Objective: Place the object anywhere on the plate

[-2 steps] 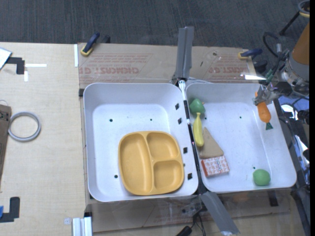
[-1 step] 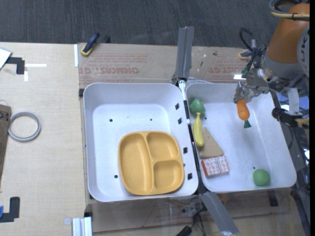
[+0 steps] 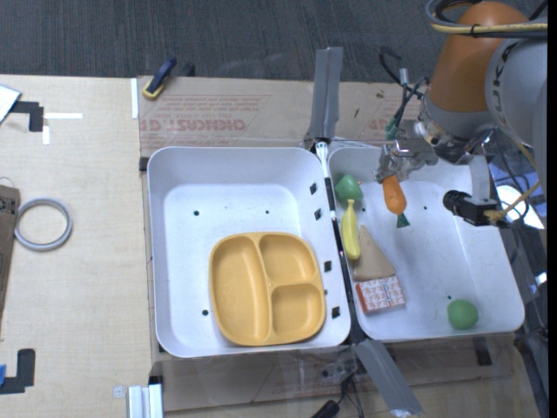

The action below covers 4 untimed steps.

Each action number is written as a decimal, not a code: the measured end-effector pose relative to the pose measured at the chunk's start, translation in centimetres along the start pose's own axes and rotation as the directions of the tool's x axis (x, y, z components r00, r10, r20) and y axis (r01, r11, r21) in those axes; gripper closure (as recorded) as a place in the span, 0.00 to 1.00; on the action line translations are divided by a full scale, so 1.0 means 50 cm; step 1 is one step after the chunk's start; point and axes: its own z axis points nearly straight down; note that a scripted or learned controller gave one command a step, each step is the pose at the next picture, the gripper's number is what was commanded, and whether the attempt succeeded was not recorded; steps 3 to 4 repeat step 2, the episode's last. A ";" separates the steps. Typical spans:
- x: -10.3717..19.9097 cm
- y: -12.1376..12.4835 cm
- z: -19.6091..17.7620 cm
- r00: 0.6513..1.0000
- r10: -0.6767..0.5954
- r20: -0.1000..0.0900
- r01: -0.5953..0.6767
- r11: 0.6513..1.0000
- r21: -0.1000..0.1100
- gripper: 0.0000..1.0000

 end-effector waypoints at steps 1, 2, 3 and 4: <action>0.158 0.057 0.002 0.997 -0.076 0.001 0.076 0.997 -0.001 1.00; 0.157 0.057 0.001 0.997 -0.076 0.001 0.076 0.997 -0.001 0.00; 0.157 0.057 0.001 0.997 -0.076 0.001 0.076 0.997 -0.001 0.00; 0.157 0.057 0.001 0.997 -0.076 0.001 0.076 0.997 -0.001 0.00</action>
